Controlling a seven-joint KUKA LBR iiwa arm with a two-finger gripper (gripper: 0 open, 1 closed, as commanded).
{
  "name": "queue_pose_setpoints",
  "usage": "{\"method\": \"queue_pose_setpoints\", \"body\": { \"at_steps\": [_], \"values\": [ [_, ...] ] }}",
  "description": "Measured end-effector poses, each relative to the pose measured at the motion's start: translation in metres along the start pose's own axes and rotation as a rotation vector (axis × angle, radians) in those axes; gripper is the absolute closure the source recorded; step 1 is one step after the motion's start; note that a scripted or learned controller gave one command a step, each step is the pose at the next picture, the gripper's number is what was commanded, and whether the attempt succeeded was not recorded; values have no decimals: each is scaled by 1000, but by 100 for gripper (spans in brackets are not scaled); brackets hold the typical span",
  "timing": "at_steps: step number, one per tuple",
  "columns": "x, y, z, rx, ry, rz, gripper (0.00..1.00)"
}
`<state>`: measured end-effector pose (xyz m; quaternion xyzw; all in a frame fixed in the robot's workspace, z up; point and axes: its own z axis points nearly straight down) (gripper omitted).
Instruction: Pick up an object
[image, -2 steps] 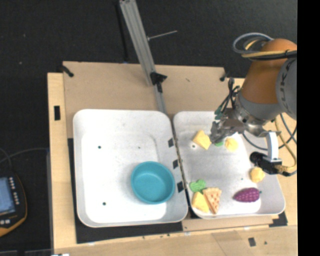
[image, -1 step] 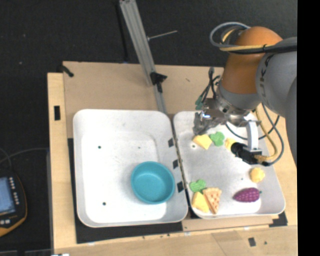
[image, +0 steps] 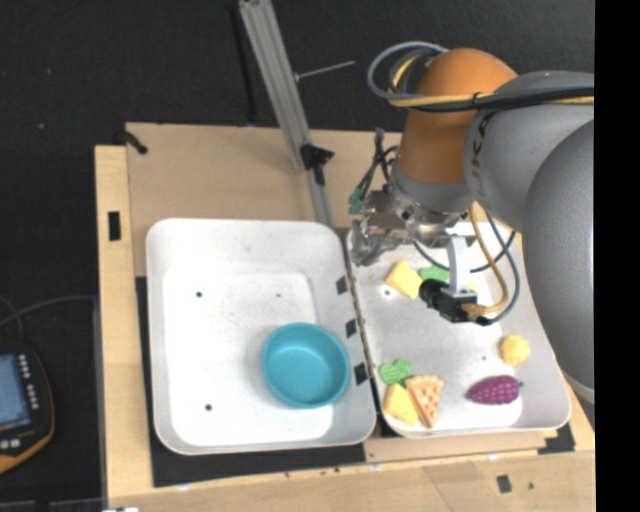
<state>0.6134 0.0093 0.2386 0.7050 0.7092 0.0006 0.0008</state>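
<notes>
The arm reaches in from the right, and its gripper (image: 368, 243) hangs over the far left corner of the right bin (image: 540, 400). A yellow cheese wedge (image: 403, 280) lies just right of the gripper, with a small green piece (image: 434, 273) beside it. At the bin's front lie a waffle-patterned orange slice (image: 428, 398), a yellow piece (image: 400, 404) with a green top (image: 395, 372), a purple grape bunch (image: 493, 390) and a small yellow fruit (image: 515, 349). I see nothing held.
The left bin (image: 200, 270) holds a teal bowl (image: 304, 364) near its front right. A grey metal pole (image: 285, 100) slants down to the bins' shared far edge. Black cables (image: 455, 300) dangle from the wrist over the right bin.
</notes>
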Motion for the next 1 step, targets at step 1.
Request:
{"method": "queue_pose_setpoints", "body": {
  "at_steps": [1],
  "values": [
    [47, 13, -9, -1, 2, -1, 100]
  ]
}}
